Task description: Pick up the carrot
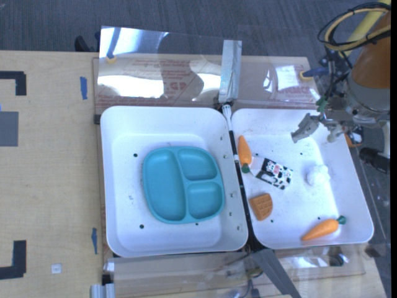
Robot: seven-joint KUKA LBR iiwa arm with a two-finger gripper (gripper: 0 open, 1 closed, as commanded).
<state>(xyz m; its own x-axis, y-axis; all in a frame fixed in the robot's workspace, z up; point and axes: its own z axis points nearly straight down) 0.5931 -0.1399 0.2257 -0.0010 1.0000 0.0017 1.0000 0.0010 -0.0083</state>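
Gripper (317, 129) hangs with fingers apart and nothing between them over the far side of the right bin (358, 185), well apart from the carrot (321, 230) lying near that bin's near right corner, so reaching, grasping and lifting all remain.

Both white bins, the left bin (118, 185) and the right bin (353, 197), look like smooth, slightly glossy plastic. The teal divided plate (162, 191) has a matt plastic sheen. The worktop (46, 166) shows pale, unvarnished wood grain. Clear, shiny sheeting (155, 73) behind the bins throws reflections. The carrot (321, 229) looks smooth and plastic-like. The claw (317, 128) appears dull grey metal.
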